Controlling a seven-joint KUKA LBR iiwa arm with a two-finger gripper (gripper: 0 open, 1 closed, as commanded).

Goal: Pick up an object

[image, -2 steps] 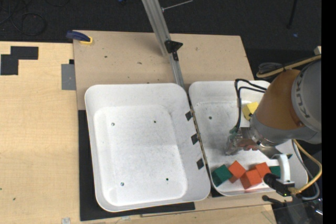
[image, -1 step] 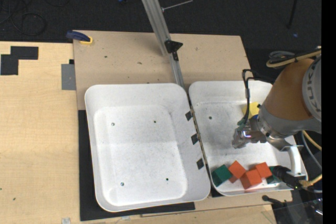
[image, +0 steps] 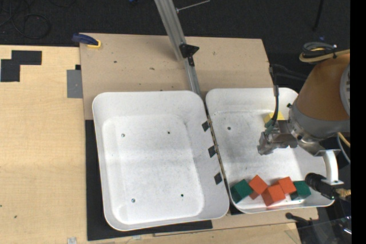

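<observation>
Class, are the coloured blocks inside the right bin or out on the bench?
Inside: the orange and green blocks lie clustered within the right bin, against its near wall.

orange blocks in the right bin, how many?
3. All sit along the near edge of the right bin: orange block one, orange block two, orange block three. The arm may hide more.

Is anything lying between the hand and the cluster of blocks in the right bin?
Nothing visible does. The hand sits over the right bin, and bare white floor separates it from the orange blocks and green blocks clustered along the bin's near edge.
</observation>
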